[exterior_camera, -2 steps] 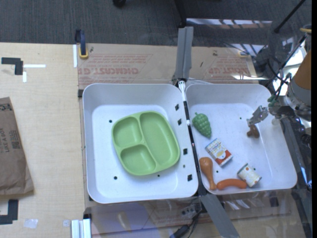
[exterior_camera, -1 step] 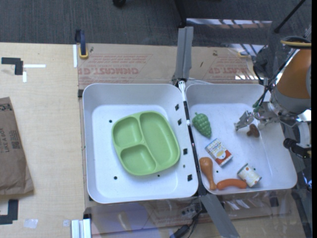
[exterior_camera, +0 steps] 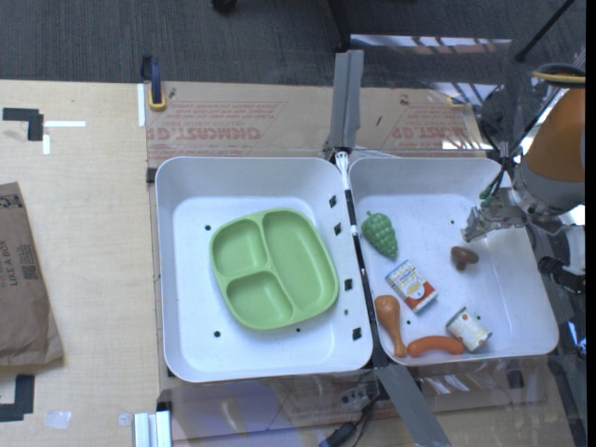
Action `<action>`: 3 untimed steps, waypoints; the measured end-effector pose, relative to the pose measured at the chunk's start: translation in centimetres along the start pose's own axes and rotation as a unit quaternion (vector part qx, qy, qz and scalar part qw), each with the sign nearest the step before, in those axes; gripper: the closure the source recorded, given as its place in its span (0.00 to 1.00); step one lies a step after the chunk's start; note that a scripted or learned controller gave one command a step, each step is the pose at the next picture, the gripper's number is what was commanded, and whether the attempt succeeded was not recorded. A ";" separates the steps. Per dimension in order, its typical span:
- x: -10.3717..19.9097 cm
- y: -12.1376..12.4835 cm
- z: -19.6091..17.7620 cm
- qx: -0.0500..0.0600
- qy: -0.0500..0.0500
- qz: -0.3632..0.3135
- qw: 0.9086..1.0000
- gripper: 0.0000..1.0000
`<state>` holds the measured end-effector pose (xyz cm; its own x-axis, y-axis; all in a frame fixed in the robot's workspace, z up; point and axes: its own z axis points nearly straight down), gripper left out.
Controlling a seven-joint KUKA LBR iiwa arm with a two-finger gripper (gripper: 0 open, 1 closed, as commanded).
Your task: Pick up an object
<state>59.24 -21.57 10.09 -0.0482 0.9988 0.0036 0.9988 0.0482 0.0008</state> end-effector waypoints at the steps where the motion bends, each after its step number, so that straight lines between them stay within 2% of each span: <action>1: 0.1 0.0 0.0 0.000 0.001 0.000 1.000 0.00; 2: 3.3 -3.5 1.0 0.001 -0.002 -0.014 1.000 0.00; 3: 2.8 -2.1 0.9 0.000 -0.002 0.037 0.999 0.00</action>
<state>56.96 -18.92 9.18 0.0254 0.9997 -0.0007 0.9997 -0.0254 0.0003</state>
